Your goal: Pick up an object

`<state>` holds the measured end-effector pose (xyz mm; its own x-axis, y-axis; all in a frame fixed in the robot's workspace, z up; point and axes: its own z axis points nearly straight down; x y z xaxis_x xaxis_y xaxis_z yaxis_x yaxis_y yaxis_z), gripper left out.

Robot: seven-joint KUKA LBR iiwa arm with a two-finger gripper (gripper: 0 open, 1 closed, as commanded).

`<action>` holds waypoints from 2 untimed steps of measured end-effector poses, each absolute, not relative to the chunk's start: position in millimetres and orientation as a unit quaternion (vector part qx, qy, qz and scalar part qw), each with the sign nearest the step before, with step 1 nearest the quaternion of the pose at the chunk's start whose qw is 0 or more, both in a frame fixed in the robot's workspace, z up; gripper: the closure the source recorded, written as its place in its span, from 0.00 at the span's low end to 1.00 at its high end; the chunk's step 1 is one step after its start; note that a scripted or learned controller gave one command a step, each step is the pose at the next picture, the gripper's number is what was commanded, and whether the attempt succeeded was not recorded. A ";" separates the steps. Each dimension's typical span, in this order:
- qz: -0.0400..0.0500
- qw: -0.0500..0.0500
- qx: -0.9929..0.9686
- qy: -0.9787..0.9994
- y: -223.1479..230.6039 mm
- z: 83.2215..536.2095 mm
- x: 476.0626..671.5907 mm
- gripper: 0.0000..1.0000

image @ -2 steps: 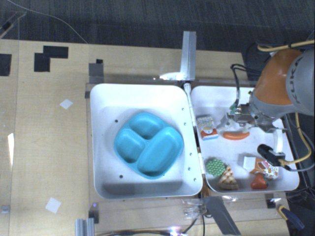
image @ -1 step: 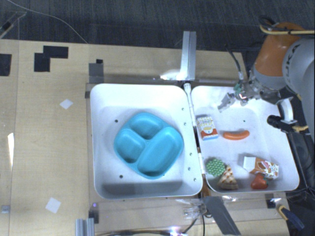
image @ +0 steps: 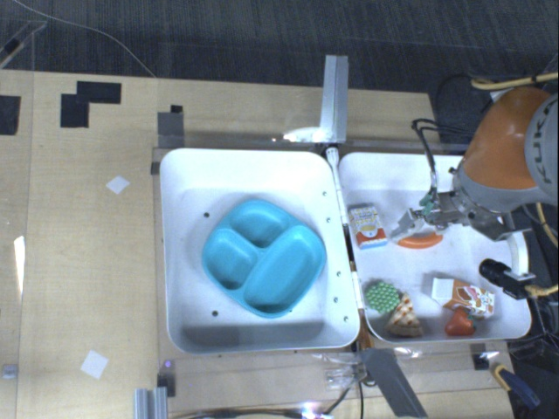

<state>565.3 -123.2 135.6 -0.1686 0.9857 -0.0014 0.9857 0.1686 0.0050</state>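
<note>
Gripper [image: 417,219]: low in the right bin [image: 521,326]; open or closed, I cannot tell.
Orange piece [image: 420,241]: just beneath the gripper; contact unclear.
Small carton [image: 367,225]: beside, left.

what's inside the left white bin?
The left white bin holds one blue plastic divided plate with three compartments, lying near its centre. The bin floor under the plate is covered, so anything beneath it cannot be seen.
</note>
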 end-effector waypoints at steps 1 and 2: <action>0.002 0.006 0.461 0.887 -108.6 89.5 563.0 0.00; -0.002 -0.009 0.375 0.927 -141.8 88.6 666.6 0.00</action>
